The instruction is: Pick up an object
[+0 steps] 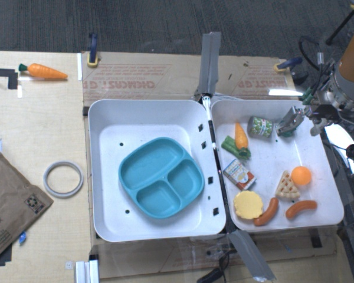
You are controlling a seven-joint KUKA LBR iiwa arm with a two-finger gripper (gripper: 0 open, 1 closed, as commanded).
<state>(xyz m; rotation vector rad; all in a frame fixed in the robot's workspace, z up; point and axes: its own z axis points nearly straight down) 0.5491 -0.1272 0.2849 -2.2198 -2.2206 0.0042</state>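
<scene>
Gripper (288, 124) low over right bin (327, 158) back edge, tilted toward green can (260, 127); finger state unclear

I watch through one fixed camera above the worktop (41, 134) — it looks down at a slant. Both white bins (100, 158) fit in frame from a moderate distance — the arm (348, 69) enters at right.

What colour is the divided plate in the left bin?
The divided plate is light blue, seen in the camera view.
</scene>
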